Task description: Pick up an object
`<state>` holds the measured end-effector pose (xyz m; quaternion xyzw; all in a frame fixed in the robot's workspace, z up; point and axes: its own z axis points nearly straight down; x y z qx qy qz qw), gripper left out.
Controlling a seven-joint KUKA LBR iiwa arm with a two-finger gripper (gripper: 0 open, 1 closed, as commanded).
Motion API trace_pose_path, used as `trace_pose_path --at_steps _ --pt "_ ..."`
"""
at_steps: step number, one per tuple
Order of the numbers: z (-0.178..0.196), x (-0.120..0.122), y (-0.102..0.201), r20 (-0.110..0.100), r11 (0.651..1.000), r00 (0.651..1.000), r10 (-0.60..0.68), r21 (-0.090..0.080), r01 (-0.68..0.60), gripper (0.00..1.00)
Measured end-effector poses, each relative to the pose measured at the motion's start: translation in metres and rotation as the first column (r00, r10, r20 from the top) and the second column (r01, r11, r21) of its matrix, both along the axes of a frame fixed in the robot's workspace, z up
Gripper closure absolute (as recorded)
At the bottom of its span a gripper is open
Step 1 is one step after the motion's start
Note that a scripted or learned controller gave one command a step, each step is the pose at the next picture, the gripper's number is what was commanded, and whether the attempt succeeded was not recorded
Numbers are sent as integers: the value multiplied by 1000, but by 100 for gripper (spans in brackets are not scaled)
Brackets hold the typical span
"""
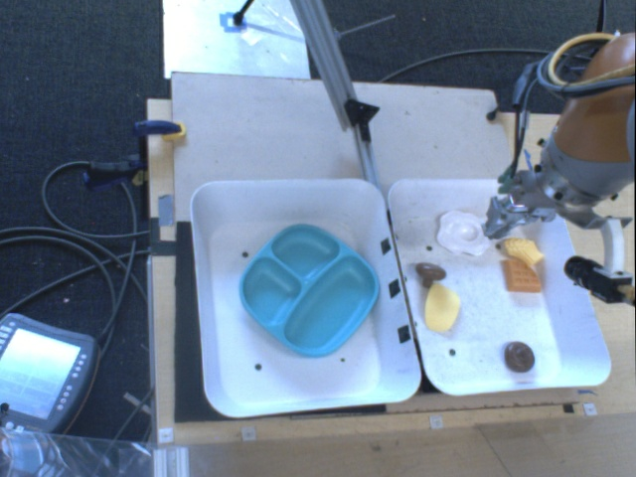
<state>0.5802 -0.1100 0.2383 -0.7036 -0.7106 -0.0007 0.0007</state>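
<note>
My gripper (500, 221) hangs over the back of the right bin (586, 361). It sits between a white fried-egg toy (461, 234) on its left and a yellow piece (524, 251) just below it. An orange waffle-like square (522, 275) lies under the yellow piece. Nearer the bin's left wall lie a small brown object (429, 273) and a yellow chip-shaped piece (442, 308). A round brown cookie (519, 356) rests near the front. Nothing is visibly held.
The left bin (214, 266) holds a teal divided plate (309, 288). A grey pole (328, 53) slants over the back of the bench to the wall between the bins. Cables and a teach pendant (35, 371) lie on the floor at left.
</note>
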Motion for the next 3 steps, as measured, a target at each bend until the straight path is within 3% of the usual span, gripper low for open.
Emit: trace_pose_path --at_steps 3 --pt "-21 -35 149 -1 1000 1000 1 1 -1 100"
